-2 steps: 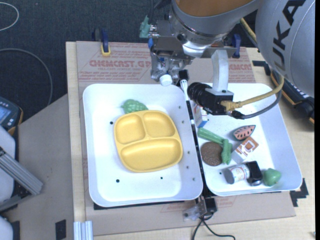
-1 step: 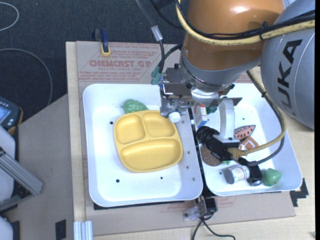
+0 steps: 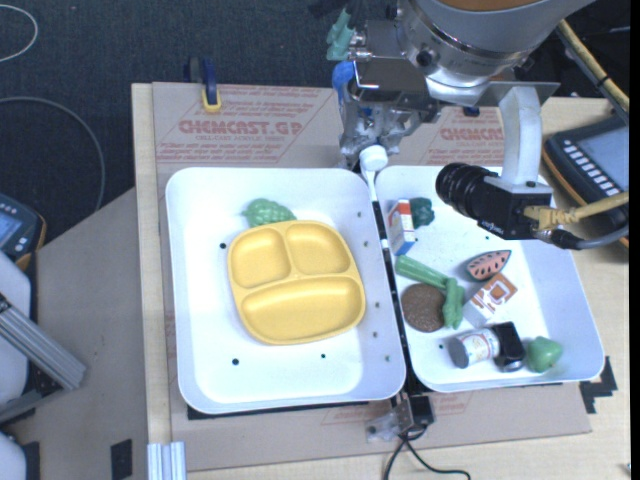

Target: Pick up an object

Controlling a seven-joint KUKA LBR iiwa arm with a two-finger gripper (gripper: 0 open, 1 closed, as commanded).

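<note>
My gripper (image 3: 373, 148) hangs over the far edge of the bins, just above the wall where they meet; a small white rounded tip shows at its lower end. The right bin (image 3: 575, 298) holds a small red, white and blue carton (image 3: 402, 226), a dark teal piece (image 3: 422, 210), a long green toy (image 3: 430, 278), a brown disc (image 3: 423, 308), a watermelon slice (image 3: 487, 264), a small orange-and-white box (image 3: 495, 293), a little grey bottle (image 3: 473, 348), a black block (image 3: 508, 345) and a green pepper (image 3: 543, 353). Nothing shows in the gripper's grasp.
A yellow divided plate (image 3: 295, 288) fills the middle of the left bin (image 3: 195, 298), with a green leafy toy (image 3: 268, 211) behind it. A black cylinder (image 3: 480, 198) on the arm overhangs the right bin's far side. Both bins rest on a cardboard sheet (image 3: 250, 118).
</note>
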